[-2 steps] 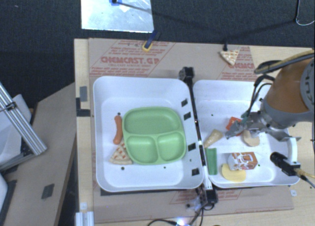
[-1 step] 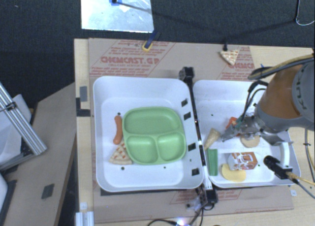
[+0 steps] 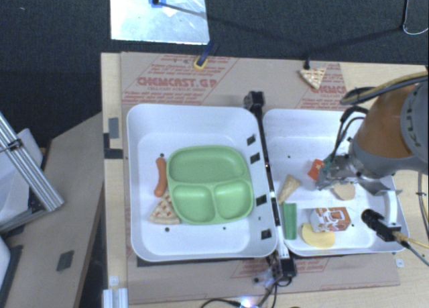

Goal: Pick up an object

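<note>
Grey and orange-banded, the arm (image 3: 395, 129) is seen reaching into the right-hand shallow white bin (image 3: 295, 132), with the pincer (image 3: 330, 178) lowered near the bin's middle. Whether the pincer is spread or closed cannot be told, and nothing is seen gripped by it.

Touching or just beside the pincer, on its left, a small orange block (image 3: 316, 168) is found. A pale tan round piece (image 3: 344, 192) lies just below and to the right of the pincer. Further left, near the bin divider, a beige wedge (image 3: 289, 188) is placed, with an upright green rectangular stick (image 3: 289, 221) below it. Below the pincer, an orange-and-white printed packet (image 3: 332, 218) is located, and a yellow curved piece (image 3: 317, 236) lies beneath that.

Well to the left of the pincer, the left-hand white bin (image 3: 144, 125) is occupied by a green three-compartment plastic tray (image 3: 209, 184), a red sausage-shaped toy (image 3: 161, 176) and a tan toy pizza slice (image 3: 164, 211).
</note>
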Tool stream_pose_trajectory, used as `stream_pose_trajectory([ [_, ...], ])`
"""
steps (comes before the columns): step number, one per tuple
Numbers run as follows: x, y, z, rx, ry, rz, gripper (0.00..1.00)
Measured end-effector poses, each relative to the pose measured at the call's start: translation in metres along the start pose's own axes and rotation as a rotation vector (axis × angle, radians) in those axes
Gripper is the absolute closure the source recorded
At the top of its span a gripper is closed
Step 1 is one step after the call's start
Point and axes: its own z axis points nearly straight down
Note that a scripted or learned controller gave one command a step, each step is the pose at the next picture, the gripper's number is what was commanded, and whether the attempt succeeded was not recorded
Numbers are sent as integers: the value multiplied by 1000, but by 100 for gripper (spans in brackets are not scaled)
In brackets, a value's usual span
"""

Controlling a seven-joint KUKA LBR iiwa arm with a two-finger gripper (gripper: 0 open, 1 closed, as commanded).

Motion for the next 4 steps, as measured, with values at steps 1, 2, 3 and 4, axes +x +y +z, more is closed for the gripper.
stream_pose_trajectory([
  [1, 2, 0, -64, 2, -1, -2, 100],
  [2, 3, 6, -108, 3, -1, -3, 100],
  [3, 3, 8, -127, 5, -1, -3, 100],
  [4, 48, 22, -136, 6, 2, -7, 100],
])
